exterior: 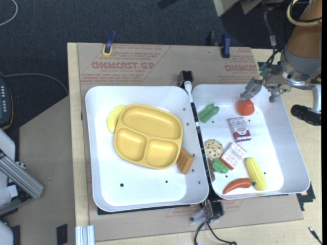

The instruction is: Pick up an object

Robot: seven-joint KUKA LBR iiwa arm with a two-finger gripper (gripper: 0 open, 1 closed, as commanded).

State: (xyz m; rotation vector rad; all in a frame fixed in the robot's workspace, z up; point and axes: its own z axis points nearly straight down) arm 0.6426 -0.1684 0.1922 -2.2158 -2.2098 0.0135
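Red toy tomato (246, 107), far part of right bin (286, 137) (near the green pea pod (208, 112)). Pincer (263, 90) spread open, grasping nothing, hovering just beyond the tomato. Yellow divided plate (148, 136) in left bin (99, 152).

plate (148, 136) in left bin (97, 152)

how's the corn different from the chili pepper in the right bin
The corn is yellow with a bumpy kernel surface; the chili pepper is smooth and red-orange. The corn is thick and blunt, while the chili pepper is slimmer, curved and tapers to a point. The corn lies slanted, running toward the bin's front edge; the chili pepper lies nearly crosswise. Both are toy foods lying flat, close together in the right bin's front corner.
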